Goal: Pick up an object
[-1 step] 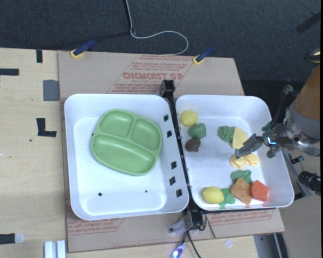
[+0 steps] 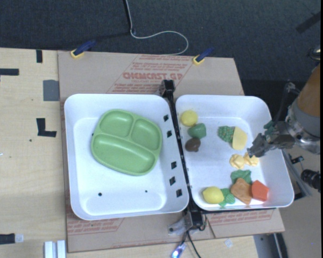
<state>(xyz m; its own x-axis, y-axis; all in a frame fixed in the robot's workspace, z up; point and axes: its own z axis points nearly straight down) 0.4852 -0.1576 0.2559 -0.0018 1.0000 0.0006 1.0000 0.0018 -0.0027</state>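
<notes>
Near edge of right bin (image 2: 269,200): a yellow lemon-like piece (image 2: 212,194) at about 7 o'clock, a small green piece (image 2: 227,199) touching it, then an orange-brown chunk (image 2: 240,190) and a red block (image 2: 259,190) side by side toward 5 o'clock.
Just behind them: a green leafy piece (image 2: 240,176) touching the orange-brown chunk.
Gripper (image 2: 253,151): at about 3 o'clock in the right bin, low over a pale yellow lump (image 2: 238,160); fingertips meet at that lump's right end, but whether they are apart, together or pinching it, I cannot tell.
Arm (image 2: 304,114): grey, reaching in from 3 o'clock over the bin's right rim.
Middle of right bin: a yellow wedge (image 2: 239,138) beside a green floret (image 2: 225,133), at 11 o'clock from the gripper.
Left side of right bin: a brown piece (image 2: 192,144), a green piece (image 2: 197,130) and a yellow ball (image 2: 189,117), stacked toward 12 o'clock.
Left bin (image 2: 81,198): holds a green divided plate (image 2: 126,141), lying flat near its centre.
Far side: brown cardboard (image 2: 151,71) under both bins, a white cable (image 2: 151,35) looping on dark carpet at 12 o'clock.
</notes>
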